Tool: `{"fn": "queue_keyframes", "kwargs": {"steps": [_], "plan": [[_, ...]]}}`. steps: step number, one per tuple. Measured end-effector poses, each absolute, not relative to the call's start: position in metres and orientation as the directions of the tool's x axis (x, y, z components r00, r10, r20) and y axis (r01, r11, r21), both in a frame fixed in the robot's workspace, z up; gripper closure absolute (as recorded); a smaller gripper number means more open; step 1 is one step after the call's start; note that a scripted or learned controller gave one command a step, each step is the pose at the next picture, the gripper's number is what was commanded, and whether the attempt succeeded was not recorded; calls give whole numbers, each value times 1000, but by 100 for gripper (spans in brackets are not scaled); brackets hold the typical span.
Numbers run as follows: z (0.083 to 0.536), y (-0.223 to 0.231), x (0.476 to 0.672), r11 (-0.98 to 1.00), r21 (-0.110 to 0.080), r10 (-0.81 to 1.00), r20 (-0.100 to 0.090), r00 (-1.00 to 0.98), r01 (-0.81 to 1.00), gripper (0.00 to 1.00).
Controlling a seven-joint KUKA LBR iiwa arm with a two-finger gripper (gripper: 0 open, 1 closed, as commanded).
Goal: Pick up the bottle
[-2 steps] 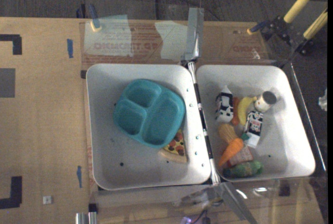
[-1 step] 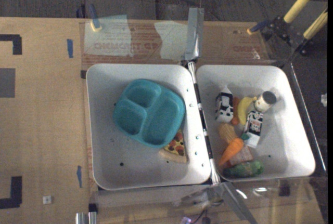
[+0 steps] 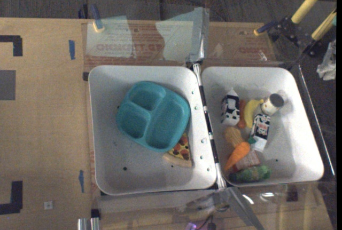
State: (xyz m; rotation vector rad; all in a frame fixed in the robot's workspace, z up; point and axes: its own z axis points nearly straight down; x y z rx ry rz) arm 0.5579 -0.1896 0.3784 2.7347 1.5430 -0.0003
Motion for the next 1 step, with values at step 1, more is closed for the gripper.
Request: {"fn": "queue_keyframes", "kwargs": {"steps": [1], "plan": [[393, -210, 480, -406, -2, 914, -1, 406, 914, 100]]}}
